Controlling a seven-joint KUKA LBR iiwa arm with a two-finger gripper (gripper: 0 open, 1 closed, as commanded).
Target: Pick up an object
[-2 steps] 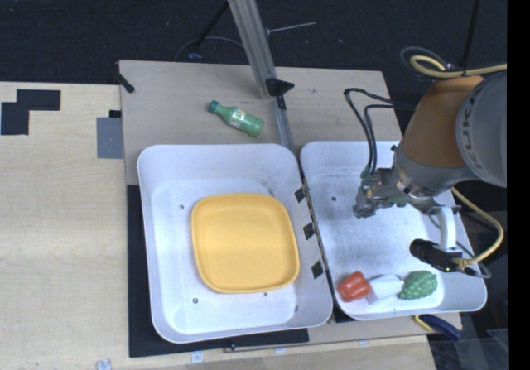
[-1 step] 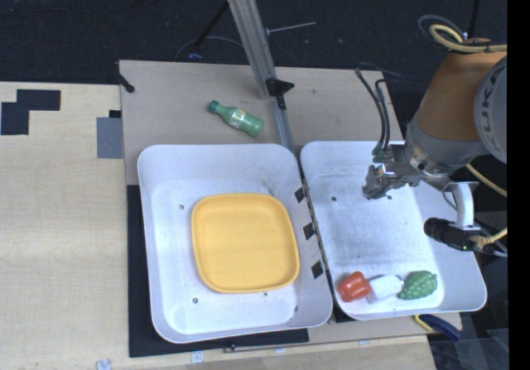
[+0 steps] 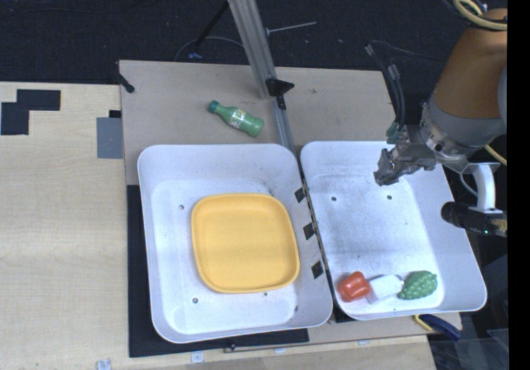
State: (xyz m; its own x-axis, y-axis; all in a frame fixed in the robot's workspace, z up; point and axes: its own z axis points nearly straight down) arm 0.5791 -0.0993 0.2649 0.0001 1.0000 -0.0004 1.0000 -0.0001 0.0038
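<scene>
Three small things — red pepper [image 3: 354, 285], white block [image 3: 385, 286], green cluster [image 3: 417, 284] — lie in a row along the right bin's [image 3: 373, 219] near wall, well apart from the hand [image 3: 387, 171] at the far end; whether its grip is apart or together, I cannot tell.

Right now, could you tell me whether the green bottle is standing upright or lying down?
Lying down: the green bottle rests on its side on the bench, outside both bins.

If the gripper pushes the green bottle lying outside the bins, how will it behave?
The green bottle lies on its side on the bench, so it probably rolls when pushed. It looks small, likely light. Its rounded body may slip between fingers.
</scene>
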